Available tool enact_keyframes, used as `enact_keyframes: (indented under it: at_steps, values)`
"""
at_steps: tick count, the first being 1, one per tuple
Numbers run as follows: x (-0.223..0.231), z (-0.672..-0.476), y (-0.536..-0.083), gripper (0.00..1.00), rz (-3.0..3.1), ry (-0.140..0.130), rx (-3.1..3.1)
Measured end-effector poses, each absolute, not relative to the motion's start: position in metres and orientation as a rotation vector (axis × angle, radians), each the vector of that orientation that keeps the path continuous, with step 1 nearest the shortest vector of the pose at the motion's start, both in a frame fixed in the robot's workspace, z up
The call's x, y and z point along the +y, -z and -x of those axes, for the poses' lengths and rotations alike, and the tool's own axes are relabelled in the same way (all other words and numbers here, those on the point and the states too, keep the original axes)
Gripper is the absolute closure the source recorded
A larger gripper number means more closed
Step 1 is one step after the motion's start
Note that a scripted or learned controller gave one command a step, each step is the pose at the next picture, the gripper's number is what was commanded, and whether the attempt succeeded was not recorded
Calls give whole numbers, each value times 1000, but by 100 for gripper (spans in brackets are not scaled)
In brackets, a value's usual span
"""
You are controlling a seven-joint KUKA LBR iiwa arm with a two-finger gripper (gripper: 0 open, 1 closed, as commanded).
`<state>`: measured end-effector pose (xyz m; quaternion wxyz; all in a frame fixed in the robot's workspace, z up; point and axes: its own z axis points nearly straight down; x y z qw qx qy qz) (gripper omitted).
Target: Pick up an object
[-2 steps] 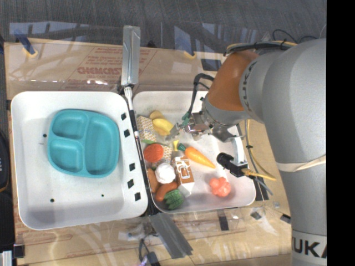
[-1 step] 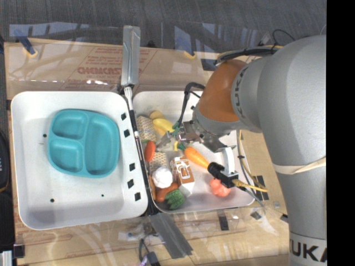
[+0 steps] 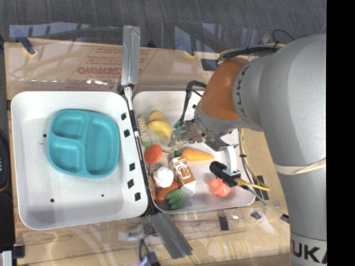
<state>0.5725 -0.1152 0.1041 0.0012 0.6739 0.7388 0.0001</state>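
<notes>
The toy foods all lie in the right bin (image 3: 244, 203) at frame centre: a carrot (image 3: 197, 155), a banana (image 3: 161, 128), a tomato (image 3: 153, 153). The gripper (image 3: 183, 133) hangs low just above the carrot; I cannot tell its fingers' state, seemingly nothing lifted. The teal plate (image 3: 84, 142) sits in the left bin (image 3: 28, 204).

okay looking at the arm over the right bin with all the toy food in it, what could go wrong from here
1. The items in the right bin are packed close: the banana, tomato and carrot lie near each other under the tool, so a descent might nudge or catch a neighbour instead of one clean object.
2. The arm covers part of that bin, so a miss could go unseen.
3. The small carton leans among other pieces and may tip if bumped.
</notes>
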Motion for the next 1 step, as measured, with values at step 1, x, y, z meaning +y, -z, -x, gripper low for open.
enact_keyframes:
  at_steps: [1]
  values:
    - [-73, -605, -218, 100, -1947, 1, 2465]
